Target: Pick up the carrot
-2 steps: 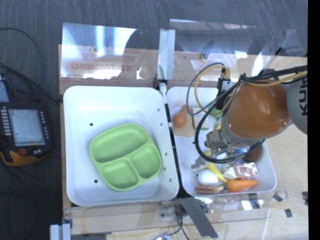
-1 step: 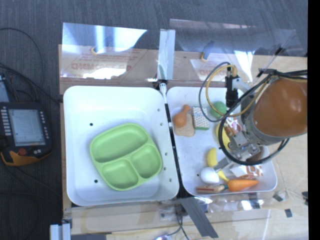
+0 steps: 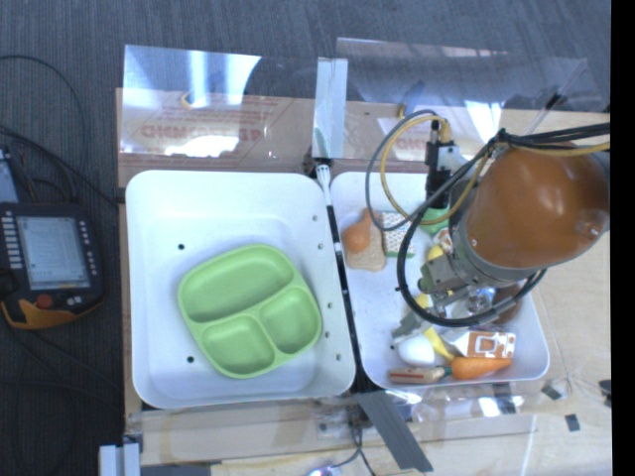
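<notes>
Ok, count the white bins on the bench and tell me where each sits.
2. The left bin holds a green divided plate. The right bin holds the carrot and other items, with the arm over it; more items may be hidden beneath.

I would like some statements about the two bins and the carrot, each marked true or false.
1. The green divided plate lies in the left bin. True.
2. The carrot lies on the green plate. False: it lies in the right bin, near its front edge.
3. The arm hangs over the right bin. True.
4. The carrot is lifted clear of the bin. False: it rests on the bin floor, beside a white egg-shaped item.
5. A teach pendant lies on the floor to the left of the bins. True.
</notes>
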Controlling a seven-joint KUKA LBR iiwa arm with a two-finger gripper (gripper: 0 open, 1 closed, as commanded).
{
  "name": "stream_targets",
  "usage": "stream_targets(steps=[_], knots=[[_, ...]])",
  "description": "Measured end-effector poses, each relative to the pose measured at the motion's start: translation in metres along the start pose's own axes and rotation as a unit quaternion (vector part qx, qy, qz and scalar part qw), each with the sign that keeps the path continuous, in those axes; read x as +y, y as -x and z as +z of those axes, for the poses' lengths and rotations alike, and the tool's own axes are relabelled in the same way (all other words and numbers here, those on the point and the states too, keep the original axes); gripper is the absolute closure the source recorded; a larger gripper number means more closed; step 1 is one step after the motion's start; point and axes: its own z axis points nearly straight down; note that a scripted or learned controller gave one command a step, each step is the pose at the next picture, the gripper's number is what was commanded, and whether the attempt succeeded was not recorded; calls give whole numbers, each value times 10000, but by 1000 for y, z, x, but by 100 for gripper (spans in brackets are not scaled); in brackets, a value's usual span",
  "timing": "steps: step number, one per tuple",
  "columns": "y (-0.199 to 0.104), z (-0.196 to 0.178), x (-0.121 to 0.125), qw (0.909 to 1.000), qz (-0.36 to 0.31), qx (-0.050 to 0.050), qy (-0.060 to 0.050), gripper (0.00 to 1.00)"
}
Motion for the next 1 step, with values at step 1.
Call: stream_targets(steps=[1], knots=[[-77, 35, 13, 10000, -16, 4, 39, 0]])
